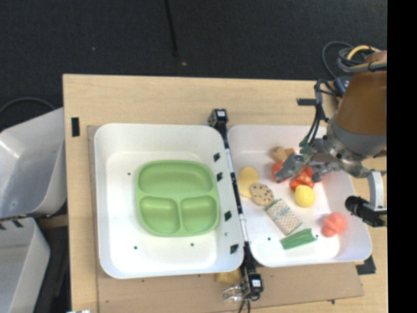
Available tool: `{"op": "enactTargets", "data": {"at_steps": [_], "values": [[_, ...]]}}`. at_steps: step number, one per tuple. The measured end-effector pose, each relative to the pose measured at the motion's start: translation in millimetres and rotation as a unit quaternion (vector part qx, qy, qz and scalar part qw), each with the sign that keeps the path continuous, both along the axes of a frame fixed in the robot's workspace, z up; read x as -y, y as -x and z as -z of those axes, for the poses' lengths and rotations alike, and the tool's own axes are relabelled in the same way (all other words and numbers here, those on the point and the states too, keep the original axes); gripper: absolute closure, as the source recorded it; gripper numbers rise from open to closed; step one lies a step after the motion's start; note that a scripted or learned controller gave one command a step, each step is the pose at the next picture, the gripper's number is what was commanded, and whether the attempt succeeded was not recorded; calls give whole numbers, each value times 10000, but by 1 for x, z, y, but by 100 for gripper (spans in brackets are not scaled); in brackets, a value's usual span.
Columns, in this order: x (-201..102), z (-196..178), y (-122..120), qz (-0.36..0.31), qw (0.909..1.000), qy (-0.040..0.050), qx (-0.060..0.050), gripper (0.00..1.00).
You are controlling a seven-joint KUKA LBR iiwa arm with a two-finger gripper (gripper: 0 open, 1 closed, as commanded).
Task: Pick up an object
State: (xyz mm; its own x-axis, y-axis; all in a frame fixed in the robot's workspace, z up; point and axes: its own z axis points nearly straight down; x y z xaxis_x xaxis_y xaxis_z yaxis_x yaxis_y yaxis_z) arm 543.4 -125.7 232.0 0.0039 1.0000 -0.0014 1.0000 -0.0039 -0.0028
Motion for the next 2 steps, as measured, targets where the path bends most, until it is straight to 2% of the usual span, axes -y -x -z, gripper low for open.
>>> {"op": "enactTargets", "data": {"at_steps": [1,2], "values": [[60,115,-31,-30,9999,26,97,0],[62,108,-30,-1,10000,24,82,100]]}}
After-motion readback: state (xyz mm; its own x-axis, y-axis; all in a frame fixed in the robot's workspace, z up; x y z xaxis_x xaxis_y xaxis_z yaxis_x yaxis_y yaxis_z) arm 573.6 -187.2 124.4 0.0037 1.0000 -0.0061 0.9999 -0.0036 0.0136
